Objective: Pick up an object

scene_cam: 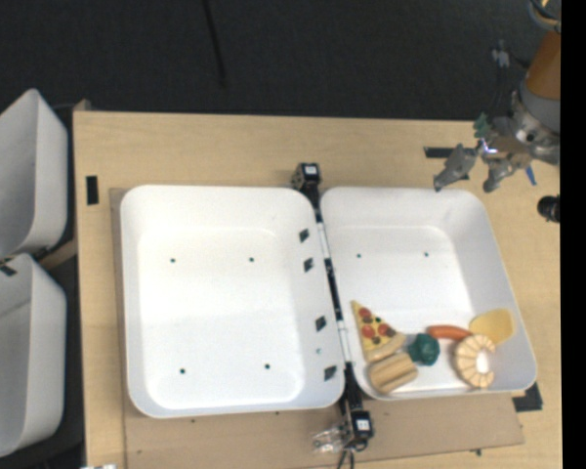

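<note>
1. The two-finger metal end effector (474, 169) hangs over the far right of the desk, just beyond the far rim of the right shallow white plastic bin (488, 233). Its fingers look spread apart with nothing between them, so it is open and carrying nothing.

2. Everything worth picking lies huddled in the near right corner of that bin, probably because the toys slid or were dropped there together: a flat triangular pizza-slice toy (373, 328), a tan bread-roll-shaped block (392, 371), a small dark teal rounded piece (425, 350), a slim orange carrot-like piece (448, 332), a pale yellow chip-shaped wedge (493, 324) and a round tan-and-white pastry-like toy (475, 361).

3. Several touch or nearly touch, which would make a clean grasp harder; the yellow wedge near the right wall looks the most separate.

4. The left shallow white bin (215, 296) sits alongside, joined by a black-clipped seam.

5. My judgement: the pick has not begun; the arm is parked clear, well apart from the cluster.
</note>
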`<move>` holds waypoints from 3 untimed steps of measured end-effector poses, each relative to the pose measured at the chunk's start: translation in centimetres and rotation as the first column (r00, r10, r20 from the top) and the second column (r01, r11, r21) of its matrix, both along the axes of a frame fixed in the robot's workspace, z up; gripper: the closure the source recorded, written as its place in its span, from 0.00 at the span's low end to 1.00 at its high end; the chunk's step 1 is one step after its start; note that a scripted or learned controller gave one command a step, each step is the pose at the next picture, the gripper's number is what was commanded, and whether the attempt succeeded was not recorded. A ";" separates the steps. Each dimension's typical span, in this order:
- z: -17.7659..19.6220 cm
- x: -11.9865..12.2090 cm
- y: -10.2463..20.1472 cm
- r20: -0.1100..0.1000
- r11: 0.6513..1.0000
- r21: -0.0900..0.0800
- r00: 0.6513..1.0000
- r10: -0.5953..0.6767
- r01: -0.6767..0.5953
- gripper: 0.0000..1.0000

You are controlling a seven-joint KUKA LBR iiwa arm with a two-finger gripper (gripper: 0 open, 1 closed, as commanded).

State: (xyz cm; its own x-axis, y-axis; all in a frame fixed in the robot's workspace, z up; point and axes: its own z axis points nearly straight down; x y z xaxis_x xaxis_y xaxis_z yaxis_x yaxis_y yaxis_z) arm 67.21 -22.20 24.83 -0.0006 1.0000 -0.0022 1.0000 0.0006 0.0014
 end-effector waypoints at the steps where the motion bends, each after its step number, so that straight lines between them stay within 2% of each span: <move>1: -14.1 -2.5 -0.7 -0.010 1.000 0.003 1.000 -0.002 0.002 0.00; 2: 2.1 0.6 2.5 0.020 1.000 -0.004 1.000 0.006 -0.006 0.00; 3: 3.6 -0.5 -0.9 0.002 1.000 -0.001 1.000 -0.002 0.002 0.00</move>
